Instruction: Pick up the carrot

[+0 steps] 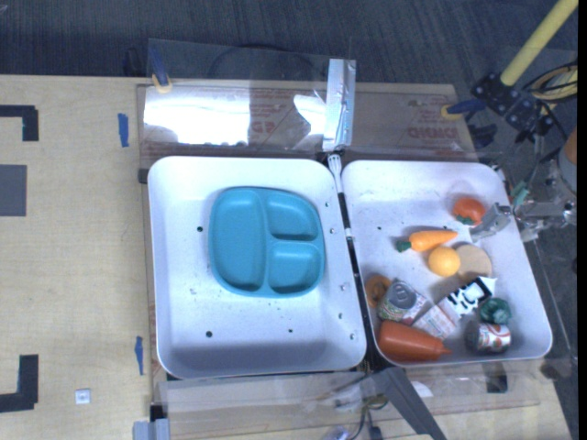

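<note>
Nearest the camera, along the front wall of the right shallow white bin [541, 324], lies a large red-orange tapered plastic vegetable [410, 340], with a small round tin [489, 337] just beside it toward the right corner. The task's thing, a small orange plastic carrot with a green stub [428, 240], lies flat near the middle of the same bin, its green end pointing toward the central divider. A round yellow-orange plastic fruit [444, 260] sits just beside the carrot on its front side, close enough that it may be touching; a red-orange tomato-like piece [469, 209] lies near it toward the back right.

The hand [500, 218] sits at the right rim of this bin, near the tomato-like piece and apart from the carrot. Whether it is released or clenched cannot be told; nothing is visibly between its fingers.

Open room: bare bin floor extends behind and to the left of the carrot, toward the divider. In judgement, an approach from above along that bare side gives the most clearance, since the yellow-orange fruit crowds the front side.

The left shallow white bin [174, 273] on the desk [64, 246] holds a blue three-compartment plastic tray [267, 241], well apart from the work.
</note>
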Controlling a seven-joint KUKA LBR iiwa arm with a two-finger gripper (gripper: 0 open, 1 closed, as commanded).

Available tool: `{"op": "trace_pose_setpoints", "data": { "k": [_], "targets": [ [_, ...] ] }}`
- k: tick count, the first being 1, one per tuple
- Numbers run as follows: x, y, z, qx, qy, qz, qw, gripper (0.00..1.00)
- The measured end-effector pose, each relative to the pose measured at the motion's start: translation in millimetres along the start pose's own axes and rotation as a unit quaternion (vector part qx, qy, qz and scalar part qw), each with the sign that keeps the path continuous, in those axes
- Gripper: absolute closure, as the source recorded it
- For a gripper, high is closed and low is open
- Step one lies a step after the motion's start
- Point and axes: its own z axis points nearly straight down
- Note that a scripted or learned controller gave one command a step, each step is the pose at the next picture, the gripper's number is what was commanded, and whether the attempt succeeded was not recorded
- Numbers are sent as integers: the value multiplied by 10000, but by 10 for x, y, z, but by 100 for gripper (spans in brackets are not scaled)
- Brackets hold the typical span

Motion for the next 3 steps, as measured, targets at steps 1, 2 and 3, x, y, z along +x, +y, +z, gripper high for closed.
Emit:
{"op": "trace_pose_setpoints", "data": {
  "k": [1,2,3],
  "targets": [
    [348,-111,-439,-30,-13,935,9956,0],
    [643,-249,411,20,8,-936,9956,0],
    [953,137,977,-23,-13,-2202,9755,0]
  ]
}}
